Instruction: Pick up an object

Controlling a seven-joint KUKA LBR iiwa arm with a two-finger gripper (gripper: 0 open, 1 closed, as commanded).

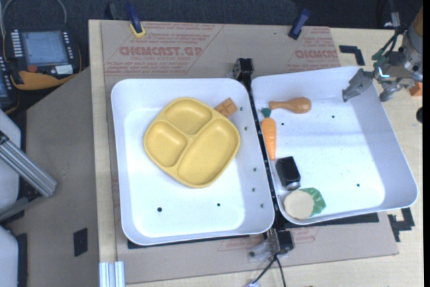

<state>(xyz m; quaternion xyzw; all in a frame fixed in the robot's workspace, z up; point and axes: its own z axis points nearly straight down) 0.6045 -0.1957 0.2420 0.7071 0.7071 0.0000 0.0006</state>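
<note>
Gripper [369, 85] hangs open over the right bin's [376, 165] far right edge, carrot [269, 136] sitting well left.

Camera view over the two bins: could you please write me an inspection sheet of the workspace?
Surface: bench bears left bin and right bin, side by side.
Job's things: right bin holds carrot, wooden pin, black block, round disc on green.
Clutter: yellow divided plate in left bin, small brown block at its edge.
Grippers: gripper above right bin's far right corner, holding nothing.
Cables: cable at bench front.
Surroundings: pendant at left.
</note>
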